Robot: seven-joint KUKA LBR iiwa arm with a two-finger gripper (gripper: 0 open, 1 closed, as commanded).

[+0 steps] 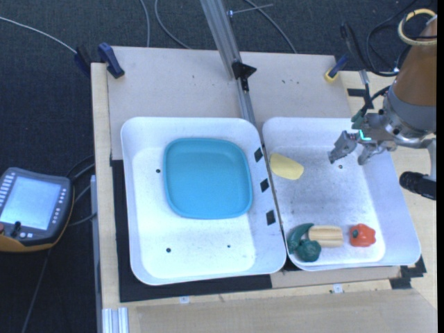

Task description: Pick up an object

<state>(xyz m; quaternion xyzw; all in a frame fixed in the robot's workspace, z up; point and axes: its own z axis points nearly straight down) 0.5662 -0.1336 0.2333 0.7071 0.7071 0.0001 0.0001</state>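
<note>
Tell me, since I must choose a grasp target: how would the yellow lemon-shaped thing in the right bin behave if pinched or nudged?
The yellow lemon-shaped thing looks rounded and smooth, so it may slip out of a pinch. Its tapered oval form suggests it would roll or pivot if pushed. It lies beside the right bin's left wall, which could crowd one side of the hand.
</note>
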